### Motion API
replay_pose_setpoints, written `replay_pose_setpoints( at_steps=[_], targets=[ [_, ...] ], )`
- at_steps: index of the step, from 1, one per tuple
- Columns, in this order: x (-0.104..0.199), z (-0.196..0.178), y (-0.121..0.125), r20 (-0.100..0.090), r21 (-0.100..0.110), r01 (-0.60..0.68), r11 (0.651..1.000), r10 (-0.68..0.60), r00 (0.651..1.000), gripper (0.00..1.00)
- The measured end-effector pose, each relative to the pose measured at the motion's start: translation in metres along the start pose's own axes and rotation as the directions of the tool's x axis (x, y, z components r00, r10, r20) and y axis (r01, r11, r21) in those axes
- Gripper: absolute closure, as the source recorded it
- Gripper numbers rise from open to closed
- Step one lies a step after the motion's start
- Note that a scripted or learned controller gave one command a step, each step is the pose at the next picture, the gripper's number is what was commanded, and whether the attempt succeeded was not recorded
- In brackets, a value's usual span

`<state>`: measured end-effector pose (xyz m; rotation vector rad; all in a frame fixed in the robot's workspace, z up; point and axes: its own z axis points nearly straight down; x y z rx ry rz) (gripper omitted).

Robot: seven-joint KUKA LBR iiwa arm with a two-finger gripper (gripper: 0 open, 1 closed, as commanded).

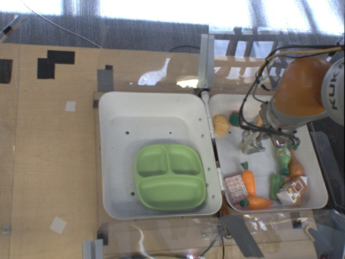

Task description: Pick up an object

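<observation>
My gripper (253, 144) hangs low over the middle of the right bin (318, 198), under the orange-banded wrist. It stands above bare bin floor, and I see nothing in it. A yellow lumpy food item (220, 124) and a small dark green piece (235, 118) lie to its left. In front of it lie a carrot (248, 180), a pink and white packet (235, 186) and a second carrot (259, 202). To its right are a green bottle (283, 158), an orange piece (295, 167), a green item (276, 185) and an orange carton (294, 191).
The left bin (116, 117) holds a green divided plate (170, 176) in its front half. A grey post (205, 63) rises behind the wall shared by the two bins. Black cables (248, 101) loop from the wrist over the right bin's back.
</observation>
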<state>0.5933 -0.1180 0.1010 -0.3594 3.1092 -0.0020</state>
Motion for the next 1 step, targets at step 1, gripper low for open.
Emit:
replay_pose_setpoints(
  at_steps=[1],
  targets=[
    [0.0019, -0.0790, -0.0646, 0.001, 0.004, 0.247, 0.969, -0.247, 0.969, 1.00]
  ],
)
